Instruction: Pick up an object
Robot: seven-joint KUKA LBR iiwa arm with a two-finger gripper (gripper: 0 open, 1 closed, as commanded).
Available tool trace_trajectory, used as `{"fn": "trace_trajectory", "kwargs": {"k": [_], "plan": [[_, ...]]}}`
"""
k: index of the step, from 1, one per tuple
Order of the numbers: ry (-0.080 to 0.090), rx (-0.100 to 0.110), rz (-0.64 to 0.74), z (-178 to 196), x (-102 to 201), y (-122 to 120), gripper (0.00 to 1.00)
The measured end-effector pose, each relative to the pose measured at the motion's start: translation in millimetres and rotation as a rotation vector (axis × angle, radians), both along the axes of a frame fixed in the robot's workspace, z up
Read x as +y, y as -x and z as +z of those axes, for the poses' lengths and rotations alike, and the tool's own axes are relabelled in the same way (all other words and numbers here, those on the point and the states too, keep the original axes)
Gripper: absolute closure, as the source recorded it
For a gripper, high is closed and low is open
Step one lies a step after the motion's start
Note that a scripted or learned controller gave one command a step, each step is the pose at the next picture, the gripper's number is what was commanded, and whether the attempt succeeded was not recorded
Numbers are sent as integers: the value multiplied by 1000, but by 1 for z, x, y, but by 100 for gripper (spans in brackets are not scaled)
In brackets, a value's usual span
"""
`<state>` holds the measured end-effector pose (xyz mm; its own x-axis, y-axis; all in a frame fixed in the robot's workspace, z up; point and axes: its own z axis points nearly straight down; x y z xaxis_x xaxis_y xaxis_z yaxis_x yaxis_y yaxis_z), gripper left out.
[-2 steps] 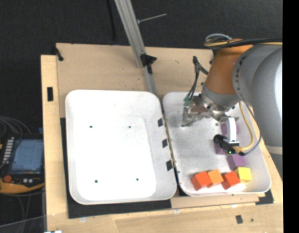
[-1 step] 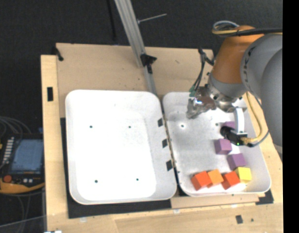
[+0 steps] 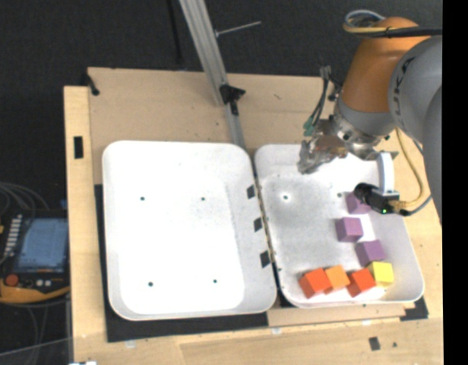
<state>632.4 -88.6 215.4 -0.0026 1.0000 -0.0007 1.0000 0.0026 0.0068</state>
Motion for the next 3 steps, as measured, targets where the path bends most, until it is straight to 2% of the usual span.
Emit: {"fn": "trace_trajectory", "kwargs": {"k": [1, 3], "plan": [[0, 0, 1, 52, -1, -1, 100], [-1, 9, 3, 24, 96, 50, 100]]}}
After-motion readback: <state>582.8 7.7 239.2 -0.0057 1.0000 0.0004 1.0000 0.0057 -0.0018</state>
